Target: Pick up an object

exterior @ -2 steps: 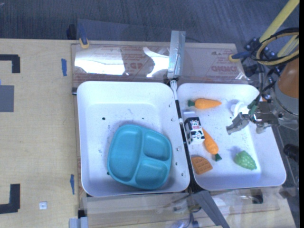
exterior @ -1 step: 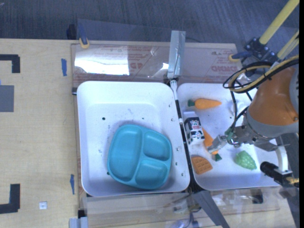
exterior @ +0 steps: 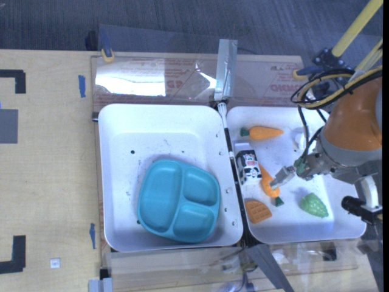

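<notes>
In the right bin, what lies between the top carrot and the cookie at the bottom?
In the camera view, between the top carrot and the cookie lie the black-and-white cow toy and a second carrot, near the tool.

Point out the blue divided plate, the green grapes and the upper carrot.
blue divided plate [exterior: 159, 204]: camera view, on its large left compartment.
green grapes [exterior: 314, 205]: camera view, middle of the bunch.
upper carrot [exterior: 265, 133]: camera view, middle of its orange body.

The tool [exterior: 281, 178] hung low in the right bin [exterior: 346, 227], its tip at a small orange carrot [exterior: 269, 187]. Nearby lay a second carrot [exterior: 265, 133], a cow-patterned carton [exterior: 248, 165], a waffle piece [exterior: 258, 211] and green grapes [exterior: 314, 204]. A blue divided plate [exterior: 179, 200] sat in the left bin [exterior: 121, 132].
</notes>
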You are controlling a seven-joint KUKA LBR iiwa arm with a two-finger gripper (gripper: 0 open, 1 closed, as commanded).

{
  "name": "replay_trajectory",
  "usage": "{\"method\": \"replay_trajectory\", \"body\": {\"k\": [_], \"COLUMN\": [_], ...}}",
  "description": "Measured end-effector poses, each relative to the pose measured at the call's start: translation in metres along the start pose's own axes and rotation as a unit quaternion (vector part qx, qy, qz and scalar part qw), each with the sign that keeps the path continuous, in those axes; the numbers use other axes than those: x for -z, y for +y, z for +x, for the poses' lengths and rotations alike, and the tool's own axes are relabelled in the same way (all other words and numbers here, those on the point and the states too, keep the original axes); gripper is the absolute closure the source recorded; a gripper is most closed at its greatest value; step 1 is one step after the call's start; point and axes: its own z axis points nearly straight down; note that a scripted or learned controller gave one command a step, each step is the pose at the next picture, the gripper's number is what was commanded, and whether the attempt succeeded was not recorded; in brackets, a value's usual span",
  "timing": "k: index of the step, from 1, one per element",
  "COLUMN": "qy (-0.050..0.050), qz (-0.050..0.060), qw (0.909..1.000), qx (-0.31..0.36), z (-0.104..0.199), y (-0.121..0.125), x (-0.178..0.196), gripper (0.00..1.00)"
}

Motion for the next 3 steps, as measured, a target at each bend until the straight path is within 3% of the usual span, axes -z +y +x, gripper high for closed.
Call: {"method": "replay_trajectory", "body": {"k": [1, 2, 3], "qy": [-0.002, -0.002, 0.000], "qz": [-0.003, -0.005, 0.000], "qw": [0.9971, 0.9972, 0.9927], "qx": [0.076, 0.075, -0.121], "z": [0.009, 0.009, 0.070], "y": [-0.008, -0.006, 0.049], "x": [-0.050, -0.040, 0.046], "gripper": [0.00, 1.00, 1.00]}}
